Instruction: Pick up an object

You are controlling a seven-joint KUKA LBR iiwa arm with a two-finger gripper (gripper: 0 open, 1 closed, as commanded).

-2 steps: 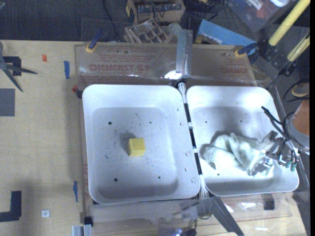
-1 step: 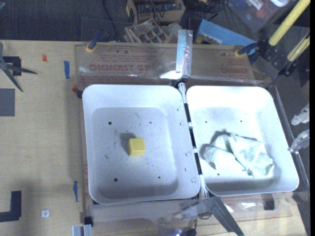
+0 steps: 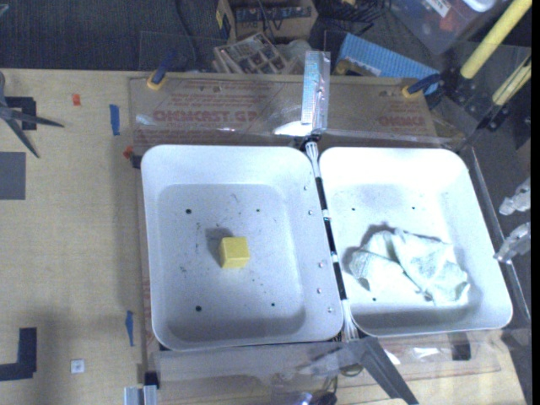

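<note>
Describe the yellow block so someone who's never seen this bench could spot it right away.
Find the two white bins side by side and take the left bin. Near the middle of its floor sits a small yellow block. It is the bright one; the right bin holds a crumpled white cloth.

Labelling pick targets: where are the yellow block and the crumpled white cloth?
yellow block [image 3: 234, 252], camera view, centre of its top face.
crumpled white cloth [image 3: 413, 264], camera view, middle of the bunched fabric.
</note>
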